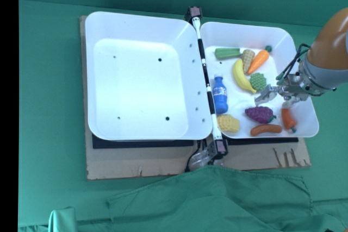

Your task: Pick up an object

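Note:
The right bin (239, 30) holds several toy foods: a blue bottle (219, 94), a banana (241, 75), a green bumpy piece (258, 81), purple grapes (260, 114), a yellow corn piece (229, 123), a brown sausage (266, 130), a carrot (259, 61), a green cucumber (227, 53) and a small orange-red piece (287, 118). My gripper (279, 96) hangs low over the bin's right side, just above the purple grapes and right of the green bumpy piece. Its fingers are spread open with nothing between them.
The left bin (141, 81) sits beside the right one, with a black-and-white divider rail (205, 73) between them. Both rest on a cardboard sheet (136, 163) over green cloth. A fold of green cloth (228, 198) lies at the front.

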Robot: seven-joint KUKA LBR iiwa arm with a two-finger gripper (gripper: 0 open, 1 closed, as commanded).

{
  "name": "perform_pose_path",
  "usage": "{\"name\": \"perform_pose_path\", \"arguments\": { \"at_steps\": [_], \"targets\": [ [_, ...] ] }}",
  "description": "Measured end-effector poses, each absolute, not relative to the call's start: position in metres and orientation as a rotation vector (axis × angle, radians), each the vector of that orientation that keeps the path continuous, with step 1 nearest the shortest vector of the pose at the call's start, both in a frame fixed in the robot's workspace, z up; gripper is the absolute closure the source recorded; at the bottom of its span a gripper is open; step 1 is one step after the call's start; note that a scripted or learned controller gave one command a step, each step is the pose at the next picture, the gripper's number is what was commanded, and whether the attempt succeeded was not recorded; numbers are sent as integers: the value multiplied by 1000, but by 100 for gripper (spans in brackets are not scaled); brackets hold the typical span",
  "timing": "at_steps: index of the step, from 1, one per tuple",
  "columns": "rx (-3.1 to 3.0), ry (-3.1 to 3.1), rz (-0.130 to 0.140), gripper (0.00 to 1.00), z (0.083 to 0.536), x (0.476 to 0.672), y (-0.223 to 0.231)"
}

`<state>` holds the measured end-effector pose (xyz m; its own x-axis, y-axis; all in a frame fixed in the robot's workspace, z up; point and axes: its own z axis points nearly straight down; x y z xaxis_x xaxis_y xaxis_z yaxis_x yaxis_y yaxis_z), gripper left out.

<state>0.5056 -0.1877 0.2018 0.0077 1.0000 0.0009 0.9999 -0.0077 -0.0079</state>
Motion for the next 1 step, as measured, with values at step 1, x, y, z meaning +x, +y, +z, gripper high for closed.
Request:
{"name": "perform_pose_path", "arguments": {
  "at_steps": [1],
  "targets": [
    [-2237,-2220,-4,100,219,510,-189]
  ]
}}
